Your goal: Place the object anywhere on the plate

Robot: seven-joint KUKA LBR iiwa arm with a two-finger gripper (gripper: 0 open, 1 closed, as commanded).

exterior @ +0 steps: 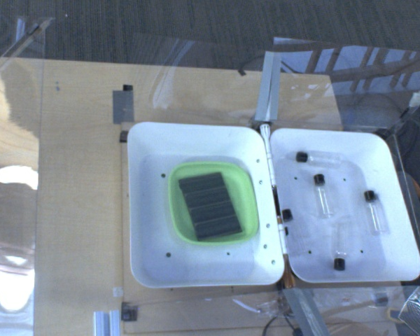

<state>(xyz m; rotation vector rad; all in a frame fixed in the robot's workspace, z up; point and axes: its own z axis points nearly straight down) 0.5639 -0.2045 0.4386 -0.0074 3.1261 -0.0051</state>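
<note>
A square lime-green plate [246, 196] with rounded corners lies in the left white bin [147, 208]. On it rests a dark grey ridged rectangular block [209, 206], turned slightly off square and covering most of the plate's middle. In the right white bin [399, 250] several clear vials with black caps lie scattered: one near the back [315, 159], one in the middle [323, 196], one toward the right [373, 212], and a cap at the front [339, 263].
A black cap [286, 215] sits by the seam between the bins. A metal post [269, 93] rises behind the bins. Wooden bench top [70, 187] stretches to the left, with small black fixtures [124, 105] behind the left bin.
</note>
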